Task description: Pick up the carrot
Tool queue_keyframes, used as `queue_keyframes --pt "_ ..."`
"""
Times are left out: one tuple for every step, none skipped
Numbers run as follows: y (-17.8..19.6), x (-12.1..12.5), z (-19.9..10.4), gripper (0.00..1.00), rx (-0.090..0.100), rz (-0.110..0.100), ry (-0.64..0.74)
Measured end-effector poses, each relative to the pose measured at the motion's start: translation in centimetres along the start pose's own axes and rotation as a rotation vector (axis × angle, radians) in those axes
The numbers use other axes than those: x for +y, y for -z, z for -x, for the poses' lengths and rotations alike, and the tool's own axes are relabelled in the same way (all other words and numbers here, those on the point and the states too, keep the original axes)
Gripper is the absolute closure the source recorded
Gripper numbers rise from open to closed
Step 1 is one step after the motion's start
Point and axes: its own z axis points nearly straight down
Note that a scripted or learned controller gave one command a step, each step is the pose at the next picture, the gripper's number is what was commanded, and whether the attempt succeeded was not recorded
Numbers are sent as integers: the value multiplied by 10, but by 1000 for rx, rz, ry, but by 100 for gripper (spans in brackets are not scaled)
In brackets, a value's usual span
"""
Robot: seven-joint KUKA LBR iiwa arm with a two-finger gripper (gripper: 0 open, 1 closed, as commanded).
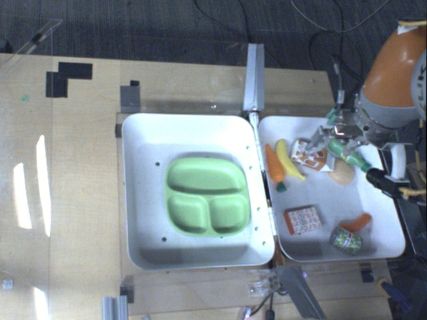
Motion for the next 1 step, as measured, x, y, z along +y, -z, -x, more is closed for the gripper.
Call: queue_keyframes --pt "22 -45 83 0 -2 3 187"
